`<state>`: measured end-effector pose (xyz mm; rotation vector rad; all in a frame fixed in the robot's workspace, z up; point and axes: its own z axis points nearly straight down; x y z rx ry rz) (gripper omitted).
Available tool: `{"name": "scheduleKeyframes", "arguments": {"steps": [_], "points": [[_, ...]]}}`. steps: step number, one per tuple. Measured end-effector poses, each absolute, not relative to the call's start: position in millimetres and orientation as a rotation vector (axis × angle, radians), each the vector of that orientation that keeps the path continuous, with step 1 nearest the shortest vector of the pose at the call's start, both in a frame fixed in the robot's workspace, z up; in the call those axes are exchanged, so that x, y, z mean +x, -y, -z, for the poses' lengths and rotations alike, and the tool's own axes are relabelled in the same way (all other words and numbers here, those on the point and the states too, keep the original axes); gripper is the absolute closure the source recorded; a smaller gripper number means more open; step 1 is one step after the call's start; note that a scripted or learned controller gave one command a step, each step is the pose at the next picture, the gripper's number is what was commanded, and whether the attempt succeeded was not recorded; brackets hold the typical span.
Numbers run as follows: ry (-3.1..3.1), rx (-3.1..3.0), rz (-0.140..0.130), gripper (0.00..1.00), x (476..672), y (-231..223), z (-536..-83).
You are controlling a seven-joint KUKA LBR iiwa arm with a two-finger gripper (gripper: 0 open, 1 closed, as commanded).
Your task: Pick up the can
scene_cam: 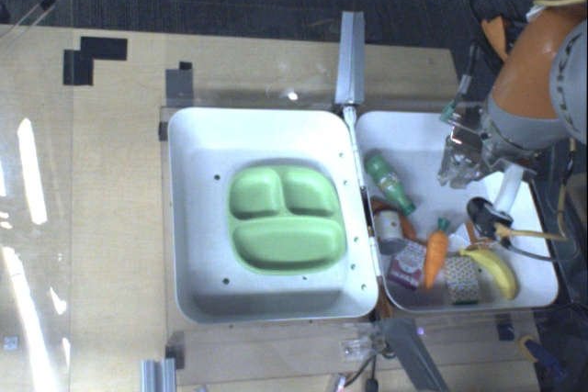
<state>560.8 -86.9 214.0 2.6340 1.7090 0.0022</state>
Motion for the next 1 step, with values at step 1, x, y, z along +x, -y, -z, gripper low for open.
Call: {"name": "scheduleKeyframes", "arguments": {"steps": [1], "points": [[-1.71, 2.633, -0.002, 0.0, 560.9, 86.7, -214.0]]}}
